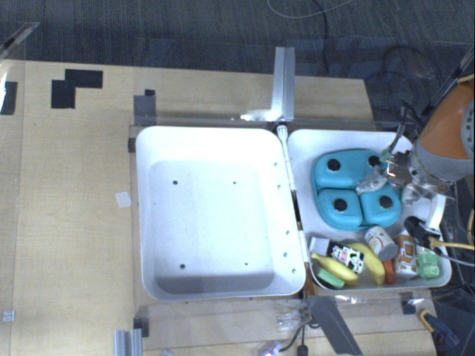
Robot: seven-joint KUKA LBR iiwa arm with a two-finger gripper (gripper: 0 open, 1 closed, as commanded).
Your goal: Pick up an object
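Bench (67, 199) of pale wood, seen from above at a slant: two shallow white bins sit side by side on it. My arm (449, 136), grey with an orange band, reaches in from the right, and my gripper (382, 175) hangs low over the right bin (297, 154), just above the big turquoise block toy (349, 191). Whether my fingers are open or closed I cannot tell; they blur into the metal of the wrist, and nothing visibly sits between them. The turquoise toy fills the middle of the right bin, dark holes in its top. Smaller things crowd that bin's near edge: a yellow banana (371, 258), a green piece (330, 277) beside it, a small black-and-white block (346, 256), a pale can (378, 239) lying tilted, an orange-and-white packet (405, 256), a green object (428, 265) in the corner. The left bin (208, 213) lies just beside it, rims touching.
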